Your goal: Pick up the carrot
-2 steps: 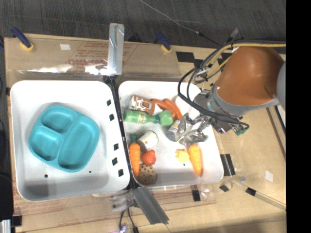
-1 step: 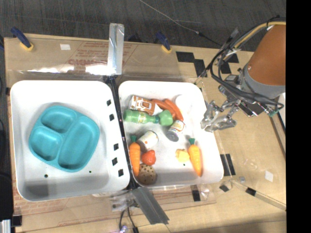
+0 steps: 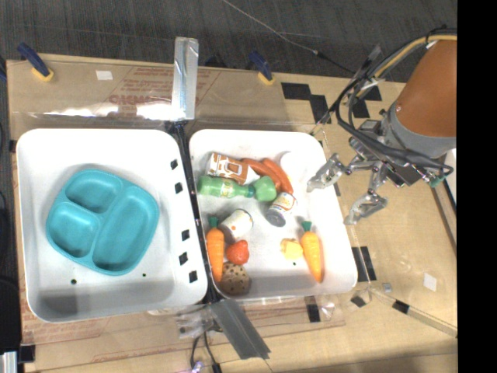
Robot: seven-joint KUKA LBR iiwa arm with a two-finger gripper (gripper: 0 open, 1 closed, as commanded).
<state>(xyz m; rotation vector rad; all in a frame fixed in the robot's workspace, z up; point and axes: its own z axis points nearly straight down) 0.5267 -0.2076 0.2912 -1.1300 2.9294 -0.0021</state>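
Fingers [image 3: 345,191] spread apart w/ nothing between them, hanging over the right bin's [image 3: 330,150] right rim, partly above the surface [image 3: 404,263]. Carrot [image 3: 311,253] lies in the right bin near its front right corner, green top pointing back, just beside a small yellow piece [image 3: 291,248]. A 2nd carrot [image 3: 215,249] lies by the bin's left wall, next to a strawberry [image 3: 238,252]. Left bin [image 3: 31,150] holds a teal tray [image 3: 102,221].

Right bin, toy food, arm off to the side.
I see my gripper [image 3: 347,193] spread wide above the right bin's [image 3: 330,278] rim, holding nothing; one carrot [image 3: 311,253] lies near that edge.
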